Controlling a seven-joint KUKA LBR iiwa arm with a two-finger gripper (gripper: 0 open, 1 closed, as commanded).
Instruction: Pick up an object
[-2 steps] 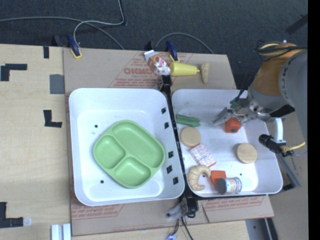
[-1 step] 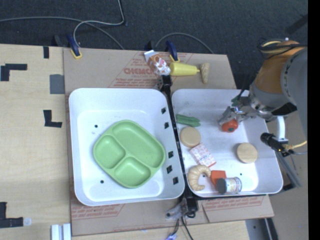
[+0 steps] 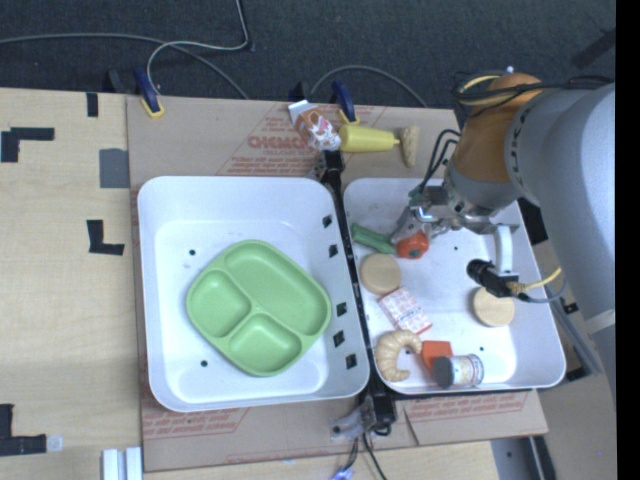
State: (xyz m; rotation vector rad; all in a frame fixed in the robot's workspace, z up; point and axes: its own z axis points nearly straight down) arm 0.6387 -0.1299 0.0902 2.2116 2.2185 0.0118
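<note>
the end effector (image 3: 428,218) is low in the right bin (image 3: 540,368), upper centre of the frame, just beside a small red object (image 3: 412,245); i cannot tell its state. risk: the green stick (image 3: 372,237) touching that object may make it slip away.

Two bins stand side by side in the middle of the frame: the left bin (image 3: 160,268) holds a divided plate (image 3: 258,306) at its middle, and the right bin (image 3: 545,353) holds many small things. In the right bin, a carrot-like piece (image 3: 390,239) lies at the upper left with a round cookie (image 3: 380,273) just below it, then a wrapped packet (image 3: 405,310), and a croissant (image 3: 397,352) at the lower left with a small block (image 3: 436,351) and a jar (image 3: 458,371) to its right. A second round piece (image 3: 493,308) lies near the right wall, the gripper (image 3: 428,218) hangs above the upper part of this bin next to the carrot-like piece, and behind the bins, at the upper middle of the frame, a banana (image 3: 367,139) lies on the bench.
</note>
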